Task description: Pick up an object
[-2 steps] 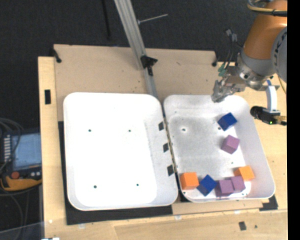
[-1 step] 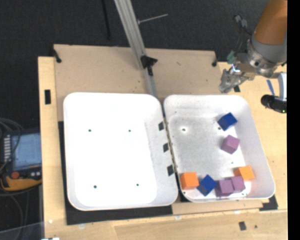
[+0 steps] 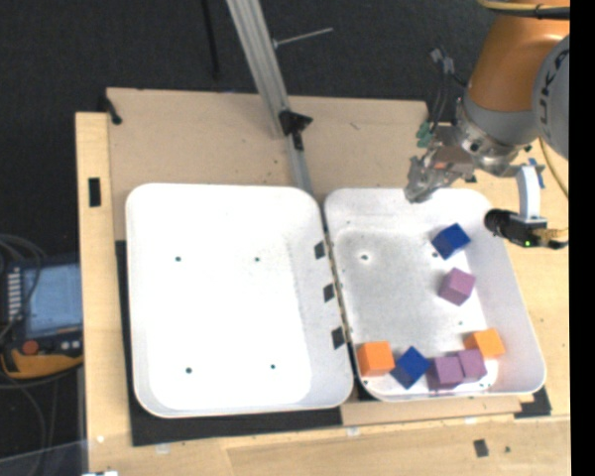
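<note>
The hand (image 3: 423, 184) hangs over the far rim of the right bin (image 3: 397, 266), above its back edge, and whether it is spread or pressed together I cannot tell. Nothing shows gripped in it. The nearest candidate is the blue cube (image 3: 450, 239), lying alone just in front of the hand, with the lone purple cube (image 3: 457, 287) a little nearer the camera. The rest crowd the near wall: an orange cube (image 3: 375, 357), a second blue cube (image 3: 411, 366), a purple pair (image 3: 457, 370) touching each other, and another orange cube (image 3: 489, 342) close beside them. The left bin (image 3: 228, 296) sits alongside on the tabletop (image 3: 178, 137).

The step in hand looks like the approach. To do it well, I would aim for the isolated blue cube (free space on every side), centre over it, line up with its flat faces since it sits turned, and descend straight, avoiding the cluster by the wall where neighbours would likely block a clean grip
</note>
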Tool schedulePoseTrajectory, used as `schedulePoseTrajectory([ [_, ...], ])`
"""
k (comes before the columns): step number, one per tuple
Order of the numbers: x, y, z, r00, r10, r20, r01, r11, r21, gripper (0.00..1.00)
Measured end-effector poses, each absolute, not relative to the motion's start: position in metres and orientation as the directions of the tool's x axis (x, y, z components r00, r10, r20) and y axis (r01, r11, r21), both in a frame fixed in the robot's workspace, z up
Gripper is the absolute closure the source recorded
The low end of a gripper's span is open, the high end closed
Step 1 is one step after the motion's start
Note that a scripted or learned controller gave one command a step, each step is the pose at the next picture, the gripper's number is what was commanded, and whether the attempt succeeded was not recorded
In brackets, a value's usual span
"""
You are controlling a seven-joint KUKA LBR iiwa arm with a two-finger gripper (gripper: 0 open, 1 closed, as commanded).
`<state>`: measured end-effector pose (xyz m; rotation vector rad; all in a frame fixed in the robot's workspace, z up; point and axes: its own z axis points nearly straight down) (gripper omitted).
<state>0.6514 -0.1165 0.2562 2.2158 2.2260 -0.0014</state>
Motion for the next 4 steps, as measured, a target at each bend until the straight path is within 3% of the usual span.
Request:
schedulePoseTrajectory([
  [4, 0.580, 0.070, 0.231, -0.006, 1.000, 0.001, 1.000, 0.006, -0.002, 1.00],
])
